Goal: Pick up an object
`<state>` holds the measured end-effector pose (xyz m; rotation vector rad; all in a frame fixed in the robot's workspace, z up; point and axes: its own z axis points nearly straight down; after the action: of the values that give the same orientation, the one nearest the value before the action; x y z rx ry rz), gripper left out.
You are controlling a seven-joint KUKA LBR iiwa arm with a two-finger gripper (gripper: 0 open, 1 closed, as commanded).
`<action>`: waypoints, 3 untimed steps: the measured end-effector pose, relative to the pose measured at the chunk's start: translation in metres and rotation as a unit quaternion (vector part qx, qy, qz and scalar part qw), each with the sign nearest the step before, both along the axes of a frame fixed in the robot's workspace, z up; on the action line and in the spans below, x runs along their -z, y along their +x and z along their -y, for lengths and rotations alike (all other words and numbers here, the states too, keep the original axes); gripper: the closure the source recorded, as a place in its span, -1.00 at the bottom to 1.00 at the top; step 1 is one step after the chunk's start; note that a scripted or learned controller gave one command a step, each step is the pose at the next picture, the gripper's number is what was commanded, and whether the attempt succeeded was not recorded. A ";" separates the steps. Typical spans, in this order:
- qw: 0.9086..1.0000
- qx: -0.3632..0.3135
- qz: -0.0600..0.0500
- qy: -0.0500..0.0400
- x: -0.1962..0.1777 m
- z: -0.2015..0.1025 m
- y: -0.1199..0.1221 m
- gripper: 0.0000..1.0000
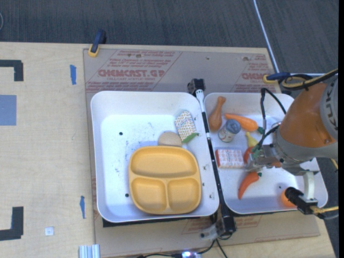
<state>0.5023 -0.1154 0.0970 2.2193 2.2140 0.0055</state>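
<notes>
End effector (257, 163) low over right bin (269, 202); plywood bench (43, 160), dark carpet (161, 9).

The setting is a robotics laboratory test cell. A light wooden counter (43, 160) carries blue tape marks (73, 74) and black corner markings (14, 69), consistent with calibration references. A protective sheet of printed cardboard (140, 69) lies under two shallow white bins (105, 160), which are joined at a central divider. A clamp (97, 41) fixes the sheet edge. Exposed cabling (269, 104) runs along the grey and orange arm (306, 125). Dark carpet (161, 12) covers the floor.
</notes>
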 end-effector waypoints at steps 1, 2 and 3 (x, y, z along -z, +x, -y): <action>1.000 -0.002 -0.003 0.001 -0.088 -0.077 -0.022 1.00; 1.000 -0.001 -0.003 0.001 -0.088 -0.077 -0.022 -1.00; 1.000 -0.001 -0.003 0.000 -0.032 -0.023 0.048 -1.00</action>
<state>0.5501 -0.0924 0.1293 2.2208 2.2188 0.0005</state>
